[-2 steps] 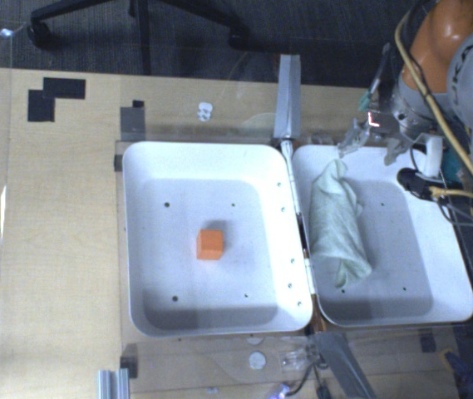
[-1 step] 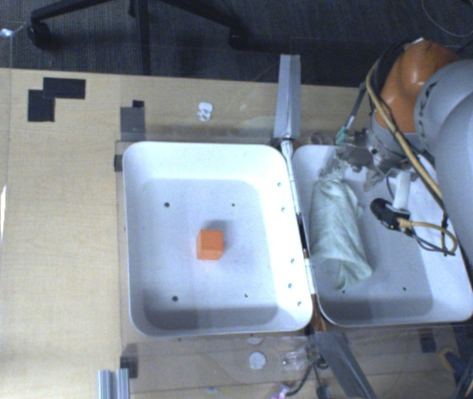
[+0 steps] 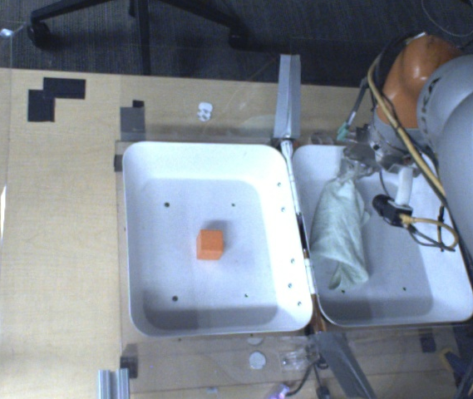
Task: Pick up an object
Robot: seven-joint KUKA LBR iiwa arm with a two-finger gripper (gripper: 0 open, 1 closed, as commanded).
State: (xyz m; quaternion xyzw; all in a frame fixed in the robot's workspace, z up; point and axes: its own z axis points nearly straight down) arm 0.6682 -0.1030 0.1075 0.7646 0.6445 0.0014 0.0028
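Observation:
A small orange cube [image 3: 210, 244] lies near the middle of the left bin [image 3: 149, 223]. In the right bin [image 3: 411, 293] a pale grey-green cloth [image 3: 340, 233] stretches from the bin floor up to a narrow bunched peak. My gripper [image 3: 354, 166] sits at the far left part of the right bin, right on that peak. Its fingers pinch the top of the cloth, and the rest hangs down and trails toward the near side along the bin's left wall.
A raised divider [image 3: 300, 223] separates the two bins. Cables [image 3: 419, 223] loop from the wrist over the right bin. A metal post [image 3: 287, 98] stands behind the bins, and an office chair base [image 3: 140, 7] is on the floor beyond.

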